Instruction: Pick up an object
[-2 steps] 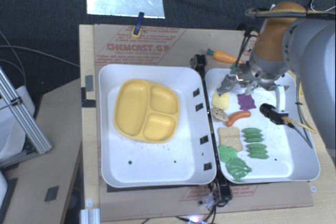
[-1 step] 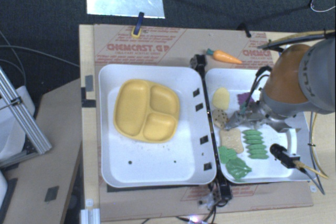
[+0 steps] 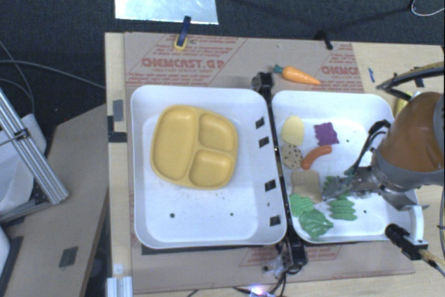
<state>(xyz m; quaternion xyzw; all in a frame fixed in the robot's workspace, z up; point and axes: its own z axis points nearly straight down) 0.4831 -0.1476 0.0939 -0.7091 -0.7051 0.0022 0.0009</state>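
Observation:
The right bin (image 3: pixel 361 104) holds several toy foods: a pale yellow piece (image 3: pixel 293 129), a purple piece (image 3: pixel 325 133), an orange-red sausage shape (image 3: pixel 316 156), a speckled cookie (image 3: pixel 292 157), a tan square (image 3: pixel 305 184) and green leafy pieces (image 3: pixel 311 214). My gripper (image 3: pixel 338 186) is low in this bin, just above another green piece (image 3: pixel 341 209) and right of the tan square. The arm's orange band (image 3: pixel 417 139) rises behind it.
The left bin (image 3: pixel 160 219) holds a yellow divided plate (image 3: pixel 194 146). An orange toy carrot (image 3: pixel 297 75) lies on the cardboard behind the bins. A metal frame (image 3: pixel 28 156) stands at the left.

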